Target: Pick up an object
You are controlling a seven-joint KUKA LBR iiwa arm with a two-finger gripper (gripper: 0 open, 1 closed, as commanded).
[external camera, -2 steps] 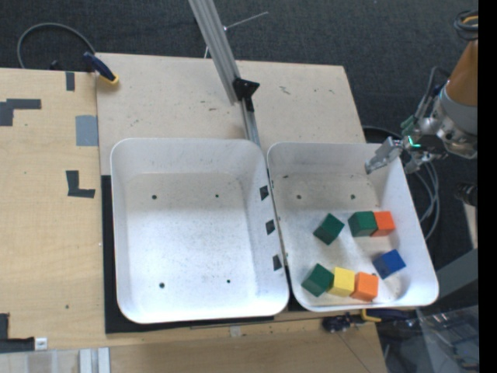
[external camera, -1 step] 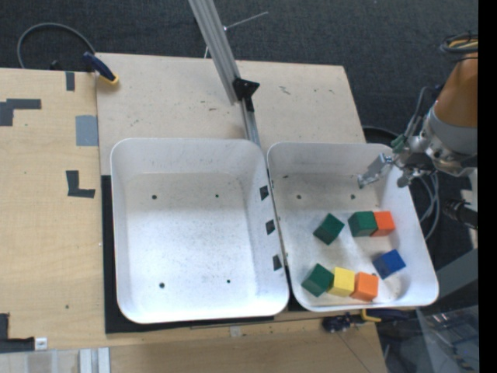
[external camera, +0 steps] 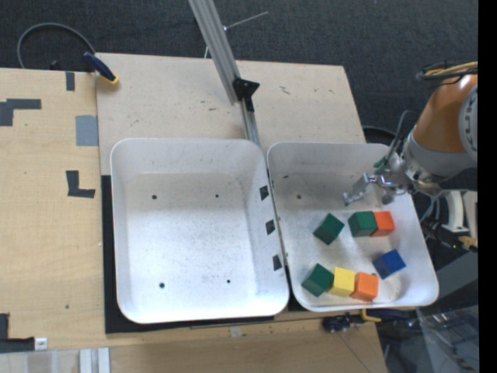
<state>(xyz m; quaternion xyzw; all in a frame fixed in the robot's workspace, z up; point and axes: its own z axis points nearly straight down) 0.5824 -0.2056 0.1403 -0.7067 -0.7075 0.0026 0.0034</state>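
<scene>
I am hovering my pincer (external camera: 371, 189), fingers apart and gripping nothing, over the right bin (external camera: 311, 162), just above the green block (external camera: 362, 224).

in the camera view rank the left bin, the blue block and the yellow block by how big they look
1. Left bin, by far the largest.
2. Blue block and yellow block: they look about alike, so no ranking between them.

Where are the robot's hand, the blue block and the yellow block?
hand (external camera: 366, 193): camera view, between its fingertips, over the right bin.
blue block (external camera: 389, 263): camera view, middle of its top face.
yellow block (external camera: 343, 280): camera view, middle of its top face.
</scene>
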